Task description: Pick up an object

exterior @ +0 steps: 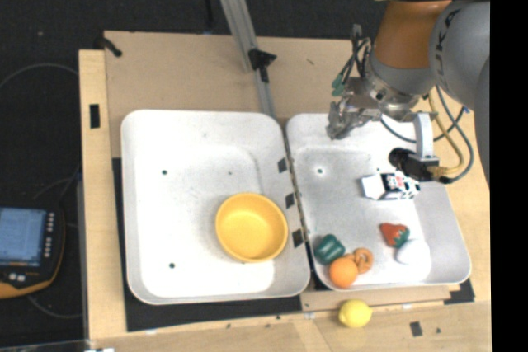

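Tan bench [181,70], two white bins [165,144], hand [342,124] state unclear, small carton [386,185] print unreadable

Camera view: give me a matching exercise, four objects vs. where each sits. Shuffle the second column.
Things:
1. yellow bowl
2. lemon
3. orange
4. end effector

Places:
A. on the bench, outside the bins, by the near edge
B. over the far left corner of the right bin
C. in the left bin, near its right side
D. in the right bin, at its near edge, beside a green block

Pairs: 1-C, 2-A, 3-D, 4-B
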Controlling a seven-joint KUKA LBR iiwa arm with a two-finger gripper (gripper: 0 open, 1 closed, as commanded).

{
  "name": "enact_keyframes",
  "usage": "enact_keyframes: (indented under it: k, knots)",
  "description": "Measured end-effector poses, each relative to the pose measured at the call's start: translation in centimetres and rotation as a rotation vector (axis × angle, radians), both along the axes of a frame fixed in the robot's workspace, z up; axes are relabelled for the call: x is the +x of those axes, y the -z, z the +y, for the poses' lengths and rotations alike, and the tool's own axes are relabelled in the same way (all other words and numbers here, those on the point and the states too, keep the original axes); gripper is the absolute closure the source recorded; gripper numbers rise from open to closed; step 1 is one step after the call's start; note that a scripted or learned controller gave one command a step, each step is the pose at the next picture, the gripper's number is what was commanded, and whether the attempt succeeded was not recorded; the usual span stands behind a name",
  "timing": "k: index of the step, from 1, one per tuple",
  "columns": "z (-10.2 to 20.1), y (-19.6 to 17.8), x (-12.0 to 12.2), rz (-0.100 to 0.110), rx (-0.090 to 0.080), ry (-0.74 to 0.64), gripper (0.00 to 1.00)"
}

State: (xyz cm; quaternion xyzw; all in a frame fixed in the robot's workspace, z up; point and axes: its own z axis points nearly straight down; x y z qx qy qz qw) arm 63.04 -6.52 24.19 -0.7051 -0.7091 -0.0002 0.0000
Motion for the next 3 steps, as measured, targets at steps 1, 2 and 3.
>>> enact_keyframes:
  k: [1, 2, 3]
  knots:
    - [4.1, 1.0, -2.8, 0.001, -0.001, 0.002, 1.00]
    - [8.2, 1.6, -5.5, 0.001, -0.001, 0.001, 1.00]
    - [12.9, 0.0, -7.7, 0.000, 0.003, -0.003, 1.00]
